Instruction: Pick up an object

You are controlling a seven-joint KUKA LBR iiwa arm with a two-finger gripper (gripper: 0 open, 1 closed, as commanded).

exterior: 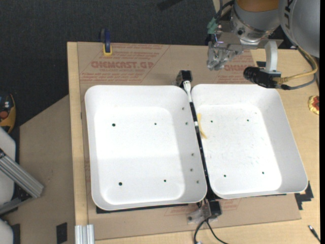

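Two shallow white bins sit side by side on a brown board, meeting along a dark seam. The left bin (137,146) shows a bare floor marked by four small dark dots. The right bin (249,141), just beside it, has similar dots and a scatter of fine specks across its floor. The one loose thing in it is a thin pale-yellow sliver (201,127) lying close to the wall it shares with the left bin, toward the far half of that wall. The gripper (219,60) hangs beyond the right bin's far rim, over the printed board rather than over either bin, well apart from the sliver. Whether it is open or closed cannot be told from here, and nothing can be seen held in it. A blue-and-yellow clamp (106,41) sits at the board's far edge, beyond the left bin.
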